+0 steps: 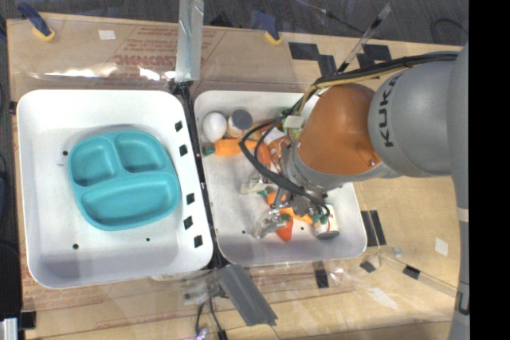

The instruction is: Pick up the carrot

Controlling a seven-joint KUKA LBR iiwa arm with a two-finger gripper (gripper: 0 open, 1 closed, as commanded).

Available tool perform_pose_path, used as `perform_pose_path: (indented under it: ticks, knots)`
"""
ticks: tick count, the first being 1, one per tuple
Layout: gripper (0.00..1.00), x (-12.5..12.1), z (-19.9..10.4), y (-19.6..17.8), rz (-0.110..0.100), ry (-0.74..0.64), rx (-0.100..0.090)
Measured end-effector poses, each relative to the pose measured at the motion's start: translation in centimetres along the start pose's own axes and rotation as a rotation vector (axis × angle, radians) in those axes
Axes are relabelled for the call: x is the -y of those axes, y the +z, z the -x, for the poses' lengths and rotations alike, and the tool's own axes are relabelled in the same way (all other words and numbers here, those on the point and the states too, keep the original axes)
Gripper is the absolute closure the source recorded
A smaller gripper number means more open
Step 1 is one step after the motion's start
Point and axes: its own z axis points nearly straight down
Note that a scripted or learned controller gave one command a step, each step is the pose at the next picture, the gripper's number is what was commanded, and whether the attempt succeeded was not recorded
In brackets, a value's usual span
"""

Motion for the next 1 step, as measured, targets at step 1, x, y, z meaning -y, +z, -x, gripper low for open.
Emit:
perform_pose_path:
  ticks: [1]
  knots:
    - [1.00,-0.19,0.17,-1.02,0.000,-0.009,0.002]
